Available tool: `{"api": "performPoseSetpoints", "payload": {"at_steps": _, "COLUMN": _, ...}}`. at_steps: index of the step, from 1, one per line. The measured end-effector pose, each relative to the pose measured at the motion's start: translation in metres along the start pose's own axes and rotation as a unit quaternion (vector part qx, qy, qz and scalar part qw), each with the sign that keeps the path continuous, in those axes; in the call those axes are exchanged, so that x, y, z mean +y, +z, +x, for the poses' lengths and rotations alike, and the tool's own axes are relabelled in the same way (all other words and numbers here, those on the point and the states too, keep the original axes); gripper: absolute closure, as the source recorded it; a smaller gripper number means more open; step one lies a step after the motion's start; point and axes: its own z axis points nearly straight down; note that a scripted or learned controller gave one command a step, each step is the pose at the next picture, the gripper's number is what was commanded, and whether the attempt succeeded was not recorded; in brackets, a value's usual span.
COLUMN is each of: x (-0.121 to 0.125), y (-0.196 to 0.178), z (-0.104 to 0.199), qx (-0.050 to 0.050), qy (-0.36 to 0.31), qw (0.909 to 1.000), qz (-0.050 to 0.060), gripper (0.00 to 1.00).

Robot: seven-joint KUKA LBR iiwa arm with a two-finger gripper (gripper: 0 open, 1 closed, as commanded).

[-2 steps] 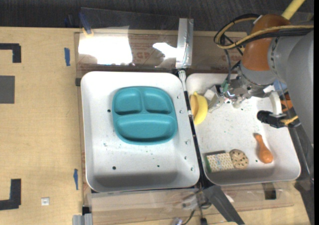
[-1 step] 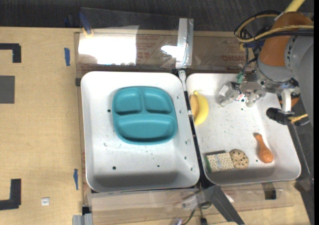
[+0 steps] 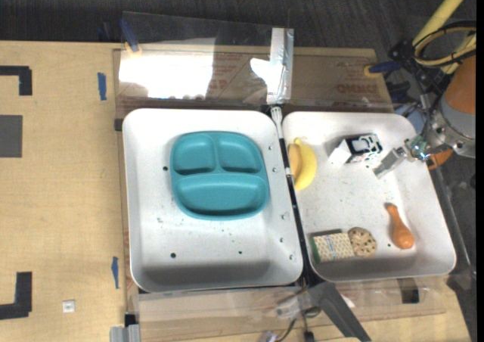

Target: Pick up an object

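The right bin [image 3: 435, 253] holds several objects. A yellow banana [image 3: 304, 164] lies at its left wall. A small black-and-white box [image 3: 357, 148] sits near the back. An orange carrot-shaped toy [image 3: 398, 226] lies at the right front, and a cookie packet [image 3: 344, 244] rests at the front. My gripper [image 3: 390, 161] hangs over the bin's right back area, just right of the black-and-white box and apart from it. I see nothing in the gripper.
The left bin [image 3: 144, 242] bears a teal divided plate [image 3: 219, 174]. A clear plastic sheet [image 3: 197, 64] stands behind the bins. Yellow and black cables [image 3: 446, 26] run at the back right beside the arm [image 3: 461, 110].
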Motion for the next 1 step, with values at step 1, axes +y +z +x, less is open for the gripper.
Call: {"api": "performPoseSetpoints", "payload": {"at_steps": 1, "x": 0.0004, "y": 0.0021, "z": 0.0019, "qx": 0.002, "qy": -0.001, "qw": 1.0, "qz": 0.001, "gripper": 0.0}}
